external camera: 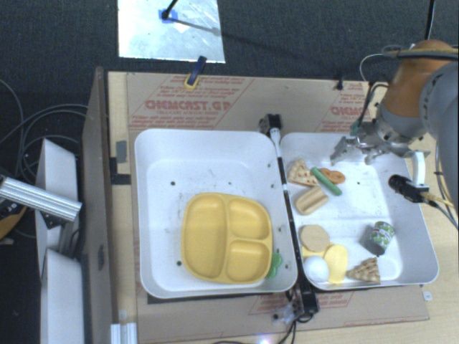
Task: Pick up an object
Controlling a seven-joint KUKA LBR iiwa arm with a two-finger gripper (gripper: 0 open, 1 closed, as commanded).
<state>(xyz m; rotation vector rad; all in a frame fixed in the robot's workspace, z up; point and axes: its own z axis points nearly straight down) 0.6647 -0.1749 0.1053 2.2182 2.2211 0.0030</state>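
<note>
Bright, even light is falling from overhead as I am working. The two white bins [215,149] are glaring almost to washout, losing surface detail. The foil sheet [171,20] beyond the bench is throwing back patchy glints. Shadows are lying soft and short. The dark floor is staying murky. Everything is looking slightly soft and grainy.

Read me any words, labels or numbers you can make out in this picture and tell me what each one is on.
"CHEMCAST GP", red print, upside down, on the brown board under the bins.
The same red print repeats at the board's right and along the front edge: too cut off to read.
Small can in the right bin: label too blurred.
</note>
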